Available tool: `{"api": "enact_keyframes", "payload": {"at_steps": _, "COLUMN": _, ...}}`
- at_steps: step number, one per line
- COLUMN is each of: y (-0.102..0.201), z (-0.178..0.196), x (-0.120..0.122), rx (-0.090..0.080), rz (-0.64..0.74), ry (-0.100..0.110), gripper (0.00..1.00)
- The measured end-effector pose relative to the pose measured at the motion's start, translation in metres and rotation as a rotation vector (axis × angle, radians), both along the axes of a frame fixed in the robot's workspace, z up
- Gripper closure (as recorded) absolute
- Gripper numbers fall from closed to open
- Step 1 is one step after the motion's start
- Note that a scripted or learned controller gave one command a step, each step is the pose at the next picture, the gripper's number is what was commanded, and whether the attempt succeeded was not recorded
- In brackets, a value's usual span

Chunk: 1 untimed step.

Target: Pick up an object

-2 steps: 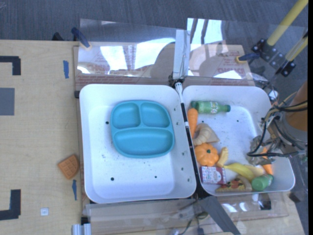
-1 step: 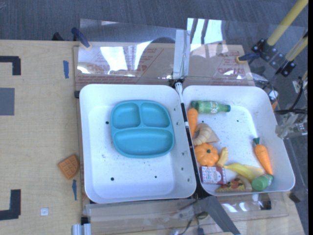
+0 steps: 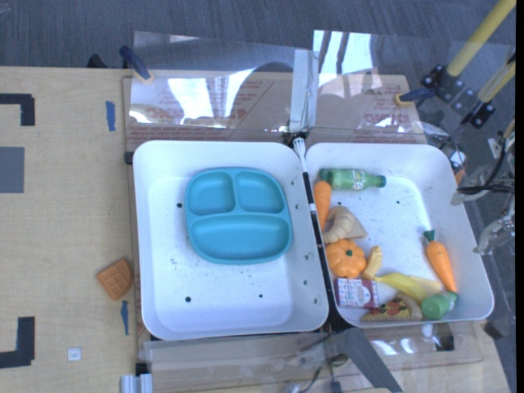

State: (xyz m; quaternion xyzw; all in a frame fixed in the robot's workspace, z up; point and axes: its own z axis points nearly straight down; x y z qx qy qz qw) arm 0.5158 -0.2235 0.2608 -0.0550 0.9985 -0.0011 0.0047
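Note:
The right bin (image 3: 397,215) holds several toy foods. A green bottle (image 3: 352,178) lies on its side near the back wall. Along the left wall an orange carrot (image 3: 322,201) sits above a beige piece (image 3: 342,223) and an orange pumpkin (image 3: 346,258). A small yellow banana (image 3: 373,262) leans beside the pumpkin. At the front lie a red-and-white packet (image 3: 354,292), a longer yellow banana (image 3: 409,284) and a green piece (image 3: 438,304). A second carrot (image 3: 440,262) rests by the right wall.
The left bin (image 3: 237,297) bears a blue divided plate (image 3: 238,215). A brown waffle toy (image 3: 115,278) lies on the wooden bench left of the bins. Clear panels (image 3: 246,97) stand behind both bins. Yellow poles (image 3: 487,23) and cables crowd the right side.

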Motion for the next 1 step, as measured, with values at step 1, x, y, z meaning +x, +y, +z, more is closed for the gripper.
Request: {"api": "enact_keyframes", "payload": {"at_steps": 1, "y": 0.0027, "z": -0.1236, "x": -0.0211, "rx": 0.002, "rz": 0.034, "ry": 0.003, "gripper": 0.0}}
